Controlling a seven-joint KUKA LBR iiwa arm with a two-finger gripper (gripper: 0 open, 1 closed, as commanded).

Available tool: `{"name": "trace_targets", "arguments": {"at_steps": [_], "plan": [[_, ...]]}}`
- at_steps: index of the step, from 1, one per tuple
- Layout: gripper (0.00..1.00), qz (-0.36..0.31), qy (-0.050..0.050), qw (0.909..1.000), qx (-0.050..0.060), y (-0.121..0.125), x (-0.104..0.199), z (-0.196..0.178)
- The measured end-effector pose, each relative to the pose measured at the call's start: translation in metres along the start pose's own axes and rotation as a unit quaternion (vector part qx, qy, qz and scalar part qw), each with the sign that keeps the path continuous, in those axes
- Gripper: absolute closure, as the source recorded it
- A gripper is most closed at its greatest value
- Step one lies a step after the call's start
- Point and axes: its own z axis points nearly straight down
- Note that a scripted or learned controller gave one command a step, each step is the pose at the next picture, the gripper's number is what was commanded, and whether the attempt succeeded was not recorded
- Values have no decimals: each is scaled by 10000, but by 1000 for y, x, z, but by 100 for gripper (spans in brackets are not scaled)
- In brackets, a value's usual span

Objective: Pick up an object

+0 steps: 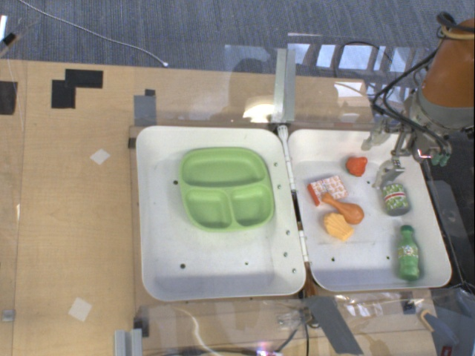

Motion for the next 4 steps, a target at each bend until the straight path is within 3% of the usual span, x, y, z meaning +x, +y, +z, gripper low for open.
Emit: {"name": "trace_targets", "arguments": {"at_steps": [1,2,3,4], "plan": [[0,-1121,-15,9937,1,49,-12,91],[100,-1151,-70,9933,9,51,-15,78],[100,-170,-48,9998,-9,131,-34,-3],[100,-208,-9,9998,-23,202,-11,1]]}}
